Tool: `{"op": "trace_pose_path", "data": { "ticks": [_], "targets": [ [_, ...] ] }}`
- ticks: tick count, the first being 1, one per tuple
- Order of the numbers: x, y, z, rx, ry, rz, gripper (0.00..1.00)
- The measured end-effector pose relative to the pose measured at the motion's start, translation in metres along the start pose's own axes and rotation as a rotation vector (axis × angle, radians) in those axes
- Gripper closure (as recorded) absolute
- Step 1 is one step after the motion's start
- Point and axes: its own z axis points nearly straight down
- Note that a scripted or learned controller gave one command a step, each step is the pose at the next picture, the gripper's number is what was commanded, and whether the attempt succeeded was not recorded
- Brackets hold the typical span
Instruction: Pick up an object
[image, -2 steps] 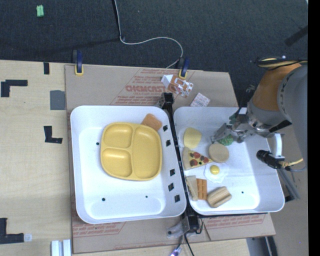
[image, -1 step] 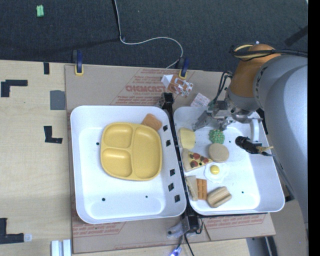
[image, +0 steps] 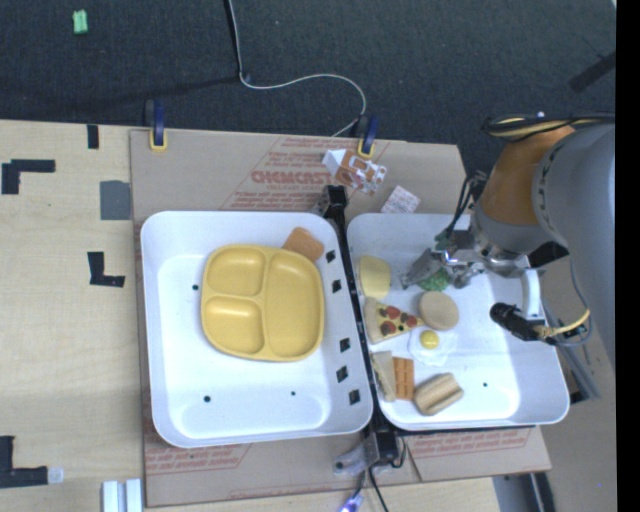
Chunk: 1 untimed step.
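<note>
End effector (image: 432, 270) low in the right bin (image: 530, 400), just above the bun (image: 438, 310), can't tell its state or any grasp; food still lies there: cheese (image: 373, 275), pizza (image: 388, 321), egg (image: 429, 341), bread roll (image: 438, 392); pick not yet done.

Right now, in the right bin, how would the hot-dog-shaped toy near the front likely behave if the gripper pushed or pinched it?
The hot dog toy looks rounded and log-shaped, so a sideways push would probably roll it. It looks like smooth plastic, likely light and a bit slippery. It lies close beside the orange stick, so a pinch may nudge that too.
</note>
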Motion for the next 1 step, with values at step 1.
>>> {"op": "trace_pose_path", "data": {
  "ticks": [1],
  "targets": [
    [0.0009, 0.0017, -0.0099, -0.001, -0.001, -0.002, 1.00]
  ]
}}
